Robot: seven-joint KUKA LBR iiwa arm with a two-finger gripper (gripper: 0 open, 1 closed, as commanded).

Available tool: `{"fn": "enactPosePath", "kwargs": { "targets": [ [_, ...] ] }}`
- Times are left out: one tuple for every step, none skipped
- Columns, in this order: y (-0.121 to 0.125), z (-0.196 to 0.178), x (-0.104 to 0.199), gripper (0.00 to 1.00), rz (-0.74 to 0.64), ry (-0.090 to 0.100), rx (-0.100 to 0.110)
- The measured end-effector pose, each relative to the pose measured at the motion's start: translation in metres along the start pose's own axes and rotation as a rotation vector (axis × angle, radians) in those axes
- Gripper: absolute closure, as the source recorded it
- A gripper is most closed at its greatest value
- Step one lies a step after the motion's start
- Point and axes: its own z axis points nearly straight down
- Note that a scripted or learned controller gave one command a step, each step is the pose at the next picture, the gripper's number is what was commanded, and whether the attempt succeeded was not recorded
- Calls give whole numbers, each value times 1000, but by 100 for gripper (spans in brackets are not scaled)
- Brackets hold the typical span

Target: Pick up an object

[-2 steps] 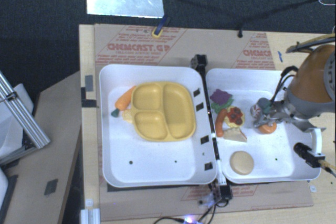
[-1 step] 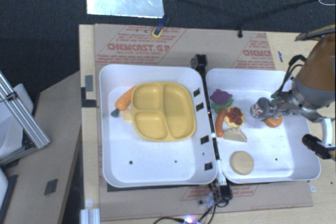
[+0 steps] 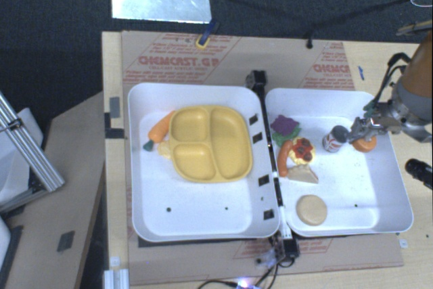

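Observation:
My gripper (image 3: 360, 130) hangs low over the right part of the right bin (image 3: 389, 210), reaching in from the right. Just under and beside it lies a small orange object (image 3: 366, 143), and a small red-and-white can (image 3: 333, 139) stands to its left. Further left in the same bin are a purple toy (image 3: 285, 125), a red-and-yellow toy food piece (image 3: 300, 153) with an orange-red strip (image 3: 284, 158) next to it, a pale wedge (image 3: 304, 175) and a tan round cookie (image 3: 312, 209).
The left bin (image 3: 152, 210) holds a yellow divided plate (image 3: 206, 143) and a toy carrot (image 3: 160, 127) at the plate's left edge. A black hinge strip (image 3: 267, 145) runs between the bins. Bare floor shows at the right bin's front right.

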Motion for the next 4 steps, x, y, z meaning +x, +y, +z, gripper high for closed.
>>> {"fn": "enactPosePath", "kwargs": {
  "targets": [
    [2,-32,0,100,0,1,2],
    [13,-39,49,100,-6,4,4],
    [39,-44,96,100,-6,4,2],
    [50,-30,152,100,-6,5,6]
  ]
}}
